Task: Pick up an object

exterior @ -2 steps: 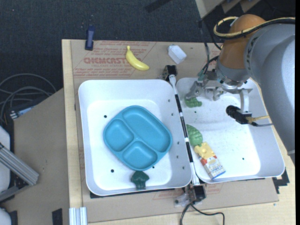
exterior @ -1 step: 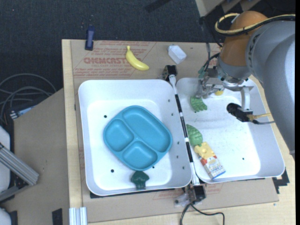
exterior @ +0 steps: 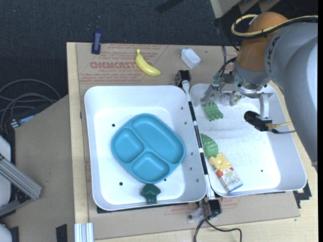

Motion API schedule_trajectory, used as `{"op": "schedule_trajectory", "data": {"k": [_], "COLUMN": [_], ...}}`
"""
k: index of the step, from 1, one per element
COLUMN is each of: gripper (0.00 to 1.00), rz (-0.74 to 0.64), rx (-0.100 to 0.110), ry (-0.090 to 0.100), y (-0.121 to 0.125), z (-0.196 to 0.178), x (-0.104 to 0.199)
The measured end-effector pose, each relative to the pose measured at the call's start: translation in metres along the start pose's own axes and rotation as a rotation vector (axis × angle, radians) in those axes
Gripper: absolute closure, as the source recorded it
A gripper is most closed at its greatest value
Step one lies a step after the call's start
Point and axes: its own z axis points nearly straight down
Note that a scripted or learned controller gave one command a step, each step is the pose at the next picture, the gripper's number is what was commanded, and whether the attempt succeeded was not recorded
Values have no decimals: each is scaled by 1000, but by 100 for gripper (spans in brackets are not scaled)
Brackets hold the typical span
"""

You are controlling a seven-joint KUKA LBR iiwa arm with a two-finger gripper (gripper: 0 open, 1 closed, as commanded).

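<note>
Presently catalogued, bench [exterior: 75,135] with two white bins side by side.

Left bin [exterior: 96,105]: blue divided tray [exterior: 147,147] near its middle; dark green toy [exterior: 150,192] against the near edge.

Right bin [exterior: 282,160]: green ridged object [exterior: 214,110] toward the far left corner; second green piece [exterior: 209,145] against the left wall; yellow-and-red packet [exterior: 225,172] near the near left corner.

Bench surface beyond the bins: yellow banana [exterior: 146,64], small white block [exterior: 191,58], blue item [exterior: 97,40] at the far edge.

Gripper [exterior: 222,96]: low over the right bin's far left corner, just above the green ridged object. Whether the jaws stand wide or narrow cannot be told; nothing is seen between them.

Step in hand, as judged: approach to the green ridged object, grasp not yet made. Next move calls for settling squarely over that piece, closing on it, then lifting clear of the bin wall.
</note>
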Motion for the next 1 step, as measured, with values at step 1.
{"op": "schedule_trajectory", "data": {"k": [1], "gripper": [0], "rz": [0], "rx": [11], "ry": [0], "y": [-3], "z": [15], "x": [-2]}}
